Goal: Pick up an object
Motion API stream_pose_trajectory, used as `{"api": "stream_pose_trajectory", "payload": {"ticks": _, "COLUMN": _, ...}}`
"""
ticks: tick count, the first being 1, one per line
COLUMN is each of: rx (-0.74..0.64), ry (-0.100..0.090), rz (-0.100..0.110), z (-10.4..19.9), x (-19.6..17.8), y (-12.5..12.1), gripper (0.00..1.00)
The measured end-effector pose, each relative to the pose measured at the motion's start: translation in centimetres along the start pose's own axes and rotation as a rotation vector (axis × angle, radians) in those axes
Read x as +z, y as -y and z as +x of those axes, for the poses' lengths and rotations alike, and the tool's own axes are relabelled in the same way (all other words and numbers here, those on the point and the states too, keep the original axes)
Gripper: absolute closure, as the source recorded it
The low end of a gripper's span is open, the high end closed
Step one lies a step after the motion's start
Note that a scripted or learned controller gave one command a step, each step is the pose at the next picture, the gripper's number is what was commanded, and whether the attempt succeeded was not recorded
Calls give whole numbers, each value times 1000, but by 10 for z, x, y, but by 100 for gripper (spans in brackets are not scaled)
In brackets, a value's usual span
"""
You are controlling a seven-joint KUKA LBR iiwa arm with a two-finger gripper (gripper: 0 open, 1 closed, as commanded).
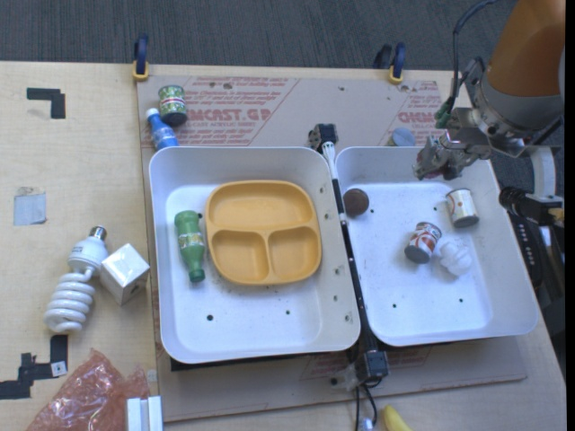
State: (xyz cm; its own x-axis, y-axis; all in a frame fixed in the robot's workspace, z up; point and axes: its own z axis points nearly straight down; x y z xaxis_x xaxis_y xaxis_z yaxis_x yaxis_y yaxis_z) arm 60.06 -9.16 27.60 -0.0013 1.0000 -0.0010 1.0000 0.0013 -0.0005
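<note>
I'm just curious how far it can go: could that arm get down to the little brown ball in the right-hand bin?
Probably yes. The brown ball lies alone near the right bin's left wall, nothing over it, and the gripper hangs above that bin's far edge.

A yellow-orange plastic divided tray [263, 241] and green plastic bottle [190, 244] lie in the left shallow white bin [171, 321]; a brown ball [357, 202] in the right white bin [503, 303].

You've got a divided tray [263, 241] in the left bin [171, 326] with a bottle [190, 244] on its left, and two cans [423, 241] plus a ball [357, 202] in the right bin [503, 317].
</note>
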Motion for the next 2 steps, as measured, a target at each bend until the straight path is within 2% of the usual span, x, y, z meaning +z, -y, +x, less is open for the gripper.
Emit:
{"api": "stream_pose_trajectory", "payload": {"ticks": 1, "rx": 0, "ry": 0, "rz": -1, "z": 37, "x": -17, "y": 25, "gripper": 100}}
{"api": "stream_pose_trajectory", "payload": {"ticks": 2, "rx": 1, "ry": 0, "rz": -1, "z": 37, "x": -17, "y": 25, "gripper": 0}}
